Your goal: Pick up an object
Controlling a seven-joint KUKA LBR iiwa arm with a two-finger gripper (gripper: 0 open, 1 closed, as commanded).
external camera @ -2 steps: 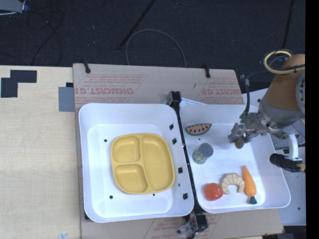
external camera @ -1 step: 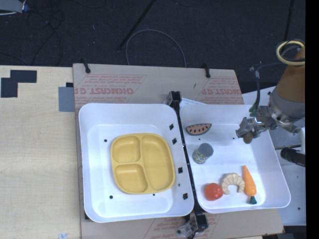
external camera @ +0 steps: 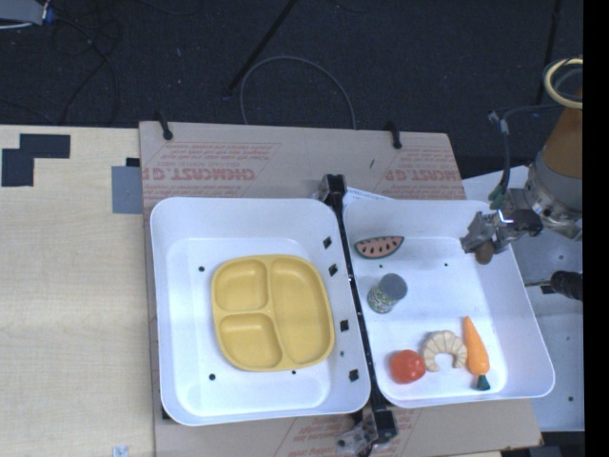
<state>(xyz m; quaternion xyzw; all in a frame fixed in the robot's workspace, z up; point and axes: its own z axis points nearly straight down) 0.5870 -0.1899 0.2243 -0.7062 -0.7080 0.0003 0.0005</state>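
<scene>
Here, in the camera view, the gripper point(external camera: 487, 240) is hanging over the upper right rim of the right bin point(external camera: 514, 298), at the end of the grey arm point(external camera: 559, 174) that is reaching in from the right. A small brownish shape is showing at its tip, but it is too small and blurred to say what it is, and I cannot tell how the jaws are standing.

Taking the right bin as the landmark: a watermelon slice point(external camera: 379, 247) is lying near its upper left corner, well apart from the gripper. A small grey-green can point(external camera: 385, 292) is sitting just below the slice, close to the bin's left wall. Along the bin's lower edge, a red tomato point(external camera: 407, 366) is lying leftmost, a pale croissant point(external camera: 444, 349) is lying just beside it, and an orange carrot point(external camera: 476, 348) is lying at the croissant's right, its green tip pointing toward the bin's lower rim.

To the left of the right bin, the left bin point(external camera: 181, 246) is sitting side by side with it, and a yellow tray point(external camera: 271, 310) with compartments is lying in its middle. Both bins are resting on a cardboard sheet point(external camera: 285, 165) that is showing beyond the right bin's upper rim.
</scene>
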